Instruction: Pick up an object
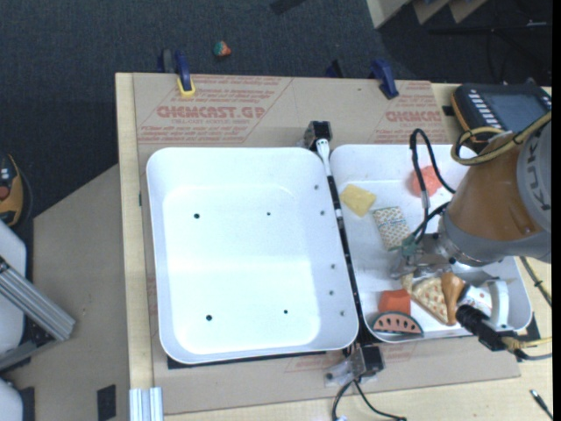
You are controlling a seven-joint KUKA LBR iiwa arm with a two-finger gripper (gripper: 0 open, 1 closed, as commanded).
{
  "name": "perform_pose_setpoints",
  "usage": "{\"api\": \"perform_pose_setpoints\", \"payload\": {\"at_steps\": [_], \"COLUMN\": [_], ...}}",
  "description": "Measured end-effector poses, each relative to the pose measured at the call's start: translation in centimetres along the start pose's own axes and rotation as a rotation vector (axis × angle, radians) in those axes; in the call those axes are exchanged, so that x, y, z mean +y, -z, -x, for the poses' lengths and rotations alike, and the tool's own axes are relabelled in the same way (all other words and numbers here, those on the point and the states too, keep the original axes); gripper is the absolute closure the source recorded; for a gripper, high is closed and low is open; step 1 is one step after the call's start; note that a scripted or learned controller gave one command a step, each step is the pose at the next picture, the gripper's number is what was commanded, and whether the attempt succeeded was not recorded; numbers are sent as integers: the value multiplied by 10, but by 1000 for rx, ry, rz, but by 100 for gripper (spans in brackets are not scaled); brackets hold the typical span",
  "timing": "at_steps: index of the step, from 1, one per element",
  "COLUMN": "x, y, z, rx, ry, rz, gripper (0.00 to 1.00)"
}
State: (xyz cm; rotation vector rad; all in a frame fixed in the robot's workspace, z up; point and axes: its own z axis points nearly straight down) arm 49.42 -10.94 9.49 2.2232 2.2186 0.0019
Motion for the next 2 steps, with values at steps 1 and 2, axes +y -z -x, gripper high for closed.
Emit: {"api": "perform_pose_setpoints", "payload": {"at_steps": [1, 2], "x": [-15, 60], "y": [95, 119], "z": [-24, -74], "rx": [-1, 0], "ry": [5, 10], "rz": [5, 8], "gripper": [100, 100]}}
